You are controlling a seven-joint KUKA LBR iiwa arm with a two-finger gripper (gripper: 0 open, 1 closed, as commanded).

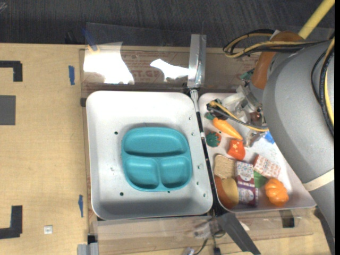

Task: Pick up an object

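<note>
My gripper (251, 127) hangs low over the back part of the right bin (300, 196), under the grey arm and its orange band. Just to its left lies an orange carrot (227, 126), and a red toy piece (237, 149) sits right below it. Whether the gripper touches either one I cannot tell. A small green piece (213, 139) rests by the bin's left wall. Toward the front lie a bread slice (224, 166), a purple carton (245, 182), a pink-and-white box (266, 166), an orange fruit (276, 192) and a brown-yellow piece (228, 191).
The left bin (101, 116) holds a teal divided plate (156, 158). A metal divider post (196, 62) stands behind the seam between the bins. Yellow cables (249, 39) loop over the arm at the back right. The arm's bulk covers the right bin's right side.
</note>
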